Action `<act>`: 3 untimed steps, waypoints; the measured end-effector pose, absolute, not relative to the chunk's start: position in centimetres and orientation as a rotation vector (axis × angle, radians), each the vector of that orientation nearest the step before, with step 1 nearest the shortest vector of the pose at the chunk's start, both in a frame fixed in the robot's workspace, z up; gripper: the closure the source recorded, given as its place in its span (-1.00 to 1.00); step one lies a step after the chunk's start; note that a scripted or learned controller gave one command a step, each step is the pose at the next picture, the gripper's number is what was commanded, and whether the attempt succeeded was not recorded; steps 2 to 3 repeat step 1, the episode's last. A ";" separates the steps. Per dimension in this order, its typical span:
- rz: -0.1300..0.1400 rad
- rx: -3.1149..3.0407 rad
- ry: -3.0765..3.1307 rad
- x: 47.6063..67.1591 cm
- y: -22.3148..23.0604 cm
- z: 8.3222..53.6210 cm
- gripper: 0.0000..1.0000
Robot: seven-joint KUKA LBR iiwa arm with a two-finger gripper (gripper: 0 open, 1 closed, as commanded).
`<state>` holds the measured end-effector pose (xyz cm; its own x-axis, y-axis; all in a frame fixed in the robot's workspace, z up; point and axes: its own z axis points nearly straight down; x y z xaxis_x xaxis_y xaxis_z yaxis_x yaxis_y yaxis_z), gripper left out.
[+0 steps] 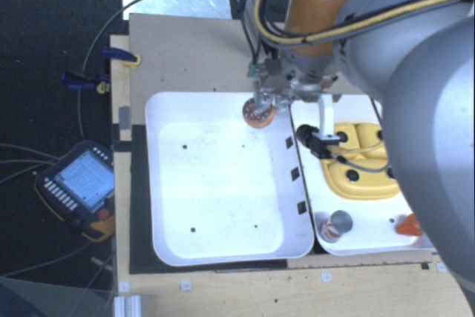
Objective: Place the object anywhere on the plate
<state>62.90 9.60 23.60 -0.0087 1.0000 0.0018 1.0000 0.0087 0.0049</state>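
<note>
A small round brown object (258, 115) with a pale speckled face hangs at the far right corner of the left bin (215, 182). My gripper (262, 105) points down onto it, its metal fingers shut on the object's top. The yellow plate (364, 174) lies in the right bin (364, 237), to the right of the gripper and nearer the camera. The grey arm hides the plate's far and right parts.
A small silver-topped can (338, 224) stands at the right bin's near left corner, and an orange item (407, 225) lies near its front right. A black fitting with cables (318, 140) hangs over the divide between the bins. A teach pendant (80, 185) lies left of the bench.
</note>
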 end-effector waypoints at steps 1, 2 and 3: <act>0.002 2.214 2.227 62.8 9.3 23.6 -1.00; 0.002 2.214 2.227 62.8 9.3 23.6 -1.00; 0.002 2.214 2.227 62.8 9.3 23.6 -1.00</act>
